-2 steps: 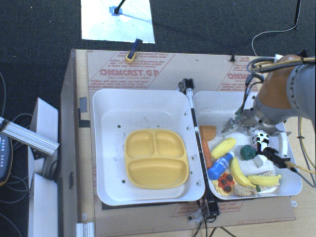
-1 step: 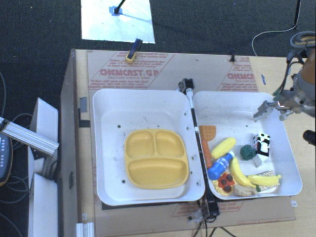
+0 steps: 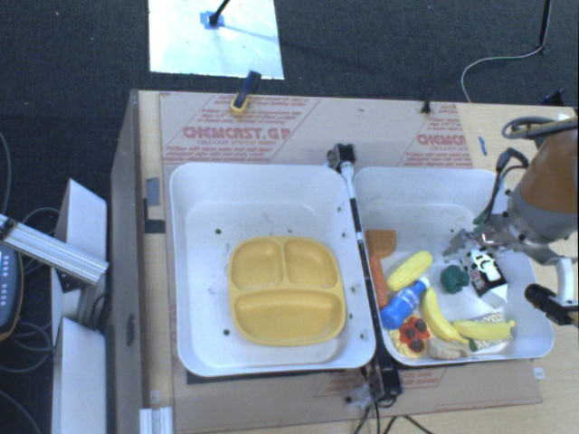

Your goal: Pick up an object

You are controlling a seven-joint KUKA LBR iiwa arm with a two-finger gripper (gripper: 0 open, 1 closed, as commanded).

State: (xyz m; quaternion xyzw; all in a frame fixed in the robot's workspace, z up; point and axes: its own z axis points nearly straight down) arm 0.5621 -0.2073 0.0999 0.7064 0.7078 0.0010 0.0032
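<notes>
Where board (image 3: 271, 120) reads CHEMCAST, hand (image 3: 477, 242) over right bin (image 3: 425, 193); grip unclear.

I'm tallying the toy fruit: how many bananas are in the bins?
2, both in the right bin: one banana curves down its middle front, the other banana lies along the front-right. More might hide under the pile.

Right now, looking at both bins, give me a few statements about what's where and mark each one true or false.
1. The yellow divided tray lies in the left bin. True.
2. The bananas are in the left bin. False: they lie in the right bin.
3. The blue bottle lies beside the corn cob. True.
4. The arm reaches over the left bin. False: it is at the right bin's far right side.
5. The green object sits on the yellow tray. False: it is in the right bin.
</notes>
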